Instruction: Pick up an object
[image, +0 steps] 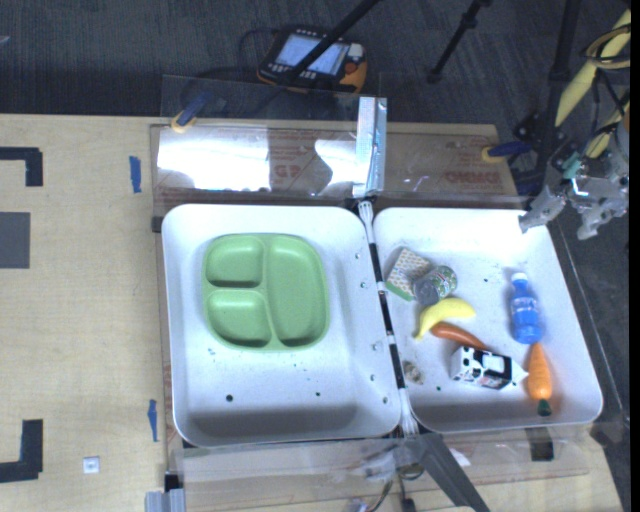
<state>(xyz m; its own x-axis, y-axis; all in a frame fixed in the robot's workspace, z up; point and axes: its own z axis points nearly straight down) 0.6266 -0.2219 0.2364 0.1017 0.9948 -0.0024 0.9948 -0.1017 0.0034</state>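
The tool (575, 200) hung at the far right corner of the right bin (580, 400), just over its rim, and whether it was spread or pressed together could not be told from this slanted view; nothing showed in its grip. Every candidate object lay in that same bin, nearer the camera than the tool and to its left.

Closest to the tool was a blue bottle (524, 310), lying along the bin's right side, apart from the tool. Beyond it, further toward the near edge, an orange carrot (539, 375) lay with its dark green end pointing to the near rim. Left of the bottle, a yellow banana (445, 315) curved across the middle of the bin, with a thin orange piece (465, 337) just beside and below it. A black-and-white package (483, 368) rested near the carrot, touching the end of that orange piece. Furthest from the tool across the bin, a patterned packet (405, 272) and a grey crumpled object (435, 285) sat touching one another, close to the divide between bins.

The left bin (190, 300), well apart from the tool, held a green sectioned plate (266, 290). Both bins stood on the pale wooden tabletop (70, 320).
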